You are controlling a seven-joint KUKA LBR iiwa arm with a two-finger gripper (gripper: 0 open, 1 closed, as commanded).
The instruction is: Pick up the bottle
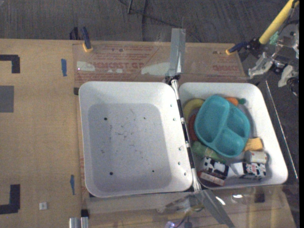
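Note:
The right bin [275, 127] holds a pile of items. A teal divided plate [222, 126] lies on top, tilted. A green rounded object [205, 150] pokes out from under the plate's lower left edge; it may be the bottle, but most of it is hidden. My gripper [271, 63] is outside the bins, above the right bin's far right corner, well away from the pile and with nothing visibly in it.
Around the plate lie a yellow piece [191, 107], a red piece [191, 126], an orange block [254, 144] and two cow-patterned cartons [213, 167], [254, 169]. The left bin [90, 127] stands beside it, with a metal divider [176, 51] behind. A yellow bar [280, 15] slants at top right.

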